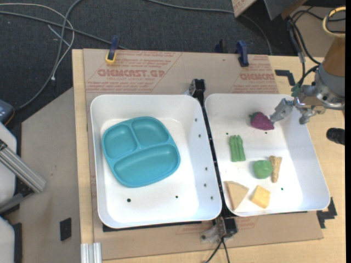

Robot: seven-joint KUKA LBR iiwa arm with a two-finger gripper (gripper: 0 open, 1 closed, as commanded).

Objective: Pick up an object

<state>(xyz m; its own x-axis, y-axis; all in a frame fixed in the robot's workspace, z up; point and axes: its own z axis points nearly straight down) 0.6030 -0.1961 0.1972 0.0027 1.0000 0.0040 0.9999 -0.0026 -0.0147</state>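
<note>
Hand [292, 112], fingers spread w/ nothing held, hangs over right white bin [312, 169]; we see purple plastic grape bunch [261, 121] just beside it.

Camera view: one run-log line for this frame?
gripper open, over right bin | beside purple toy, not gripping | green, yellow, tan toys in bin | teal tray in left bin

Board [164, 64] — red print reads "CHEMCAST GP".

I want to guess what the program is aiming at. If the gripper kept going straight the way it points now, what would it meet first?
Most likely the purple toy: the gripper sits just right of it in the right bin, angled down toward it. Depth is unclear, so it might meet the bin floor beside it.
</note>
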